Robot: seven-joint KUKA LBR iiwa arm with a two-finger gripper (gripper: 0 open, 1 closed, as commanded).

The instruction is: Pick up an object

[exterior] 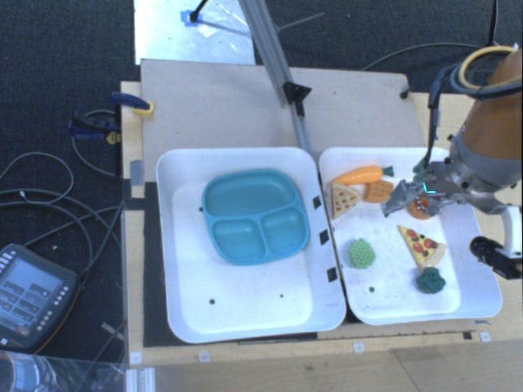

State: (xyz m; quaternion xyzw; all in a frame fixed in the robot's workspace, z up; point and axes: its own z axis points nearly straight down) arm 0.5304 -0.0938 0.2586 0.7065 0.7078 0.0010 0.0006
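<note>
My gripper [415,199] hangs low over the upper right part of the right bin [482,309]. A small reddish-brown round piece [421,210] lies right at its tip, partly hidden by it. Just left of the gripper lie an orange carrot [359,175], a tan waffle wedge [343,198] and an orange-brown chunk [378,191]. Further toward the front are a pizza slice [421,245], a light green ball [362,253] and a dark green broccoli [431,281].
The left bin [184,300] holds a blue divided plate [253,216]. A grey pole [270,39] slants down to the bins' shared back edge. Blue clamps [106,121] and cables lie off the bench's left side.
</note>
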